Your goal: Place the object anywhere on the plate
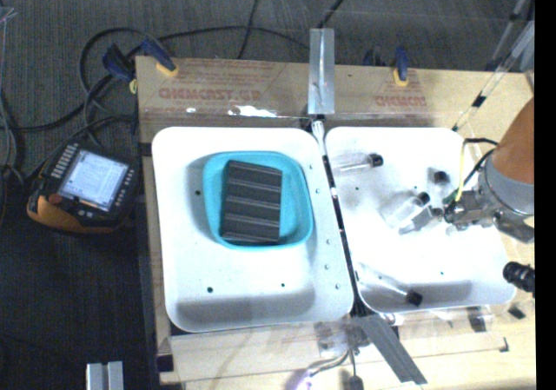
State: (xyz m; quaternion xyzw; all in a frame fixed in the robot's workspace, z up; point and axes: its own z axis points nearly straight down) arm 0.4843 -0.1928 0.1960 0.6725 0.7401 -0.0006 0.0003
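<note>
Ribbed block point(252, 201) lay flat on the blue plate point(211, 184), well apart from the pincer point(456, 210), off toward the view's left.

The wooden surface point(261, 89) carried two white bins: the pincer hung over the right bin point(452, 280), while the left bin point(182, 280), beyond the divider from it, held the plate and block. Small clear pieces point(404, 210) lay just beside the pincer on that same side. Whether the pincer was spread or pressed together could not be told. The dark block looked stiff, fairly light and grooved, so probably not slippery. Its two long edges seemed the best hold, though it appeared to sit where the task wanted it.
</note>
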